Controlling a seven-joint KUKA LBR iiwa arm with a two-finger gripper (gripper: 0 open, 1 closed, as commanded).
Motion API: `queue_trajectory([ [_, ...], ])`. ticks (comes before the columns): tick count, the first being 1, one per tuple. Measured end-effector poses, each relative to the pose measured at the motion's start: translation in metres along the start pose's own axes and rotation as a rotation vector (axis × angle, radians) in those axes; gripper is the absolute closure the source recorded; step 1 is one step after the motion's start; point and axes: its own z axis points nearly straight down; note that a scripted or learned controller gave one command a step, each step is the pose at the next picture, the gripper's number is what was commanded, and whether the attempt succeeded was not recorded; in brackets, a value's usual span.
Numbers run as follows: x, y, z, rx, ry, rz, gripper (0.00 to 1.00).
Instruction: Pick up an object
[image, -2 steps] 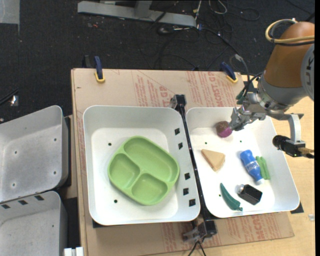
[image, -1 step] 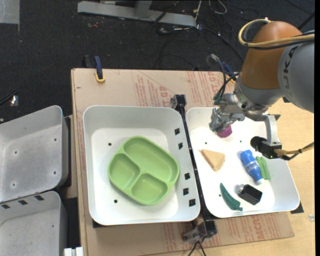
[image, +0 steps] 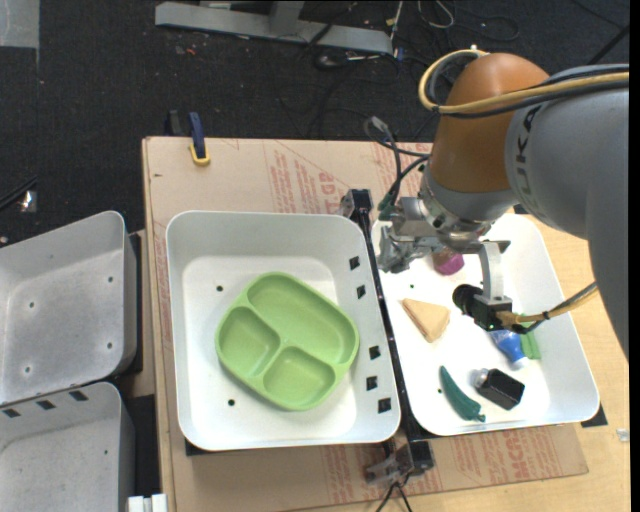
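Note:
The right bin (image: 560, 300) holds several small objects. A tan wedge (image: 428, 319) lies near its left wall. A magenta object (image: 448, 263) peeks out from under the wrist at the back. A blue piece (image: 509, 347) and a small green piece (image: 529, 346) lie together toward the right. A dark green curved piece (image: 459, 393) and a black block (image: 501, 388) rest near the front edge. My gripper (image: 402, 248) hangs low over the bin's back left corner, just left of the magenta object and behind the wedge. Nothing shows held in it.
The left bin (image: 200, 300) holds a light green divided plate (image: 287, 340). A black divider with clips (image: 375, 330) runs between the bins. The arm's orange band (image: 485, 120) and grey link cover the right bin's back right part. Grey trays (image: 60, 300) stand at the far left.

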Motion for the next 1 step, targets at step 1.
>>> queue_trajectory([
  [1, 0.053, -0.0052, 0.0092, 0.0, -0.001, 0.001, 1.0],
])
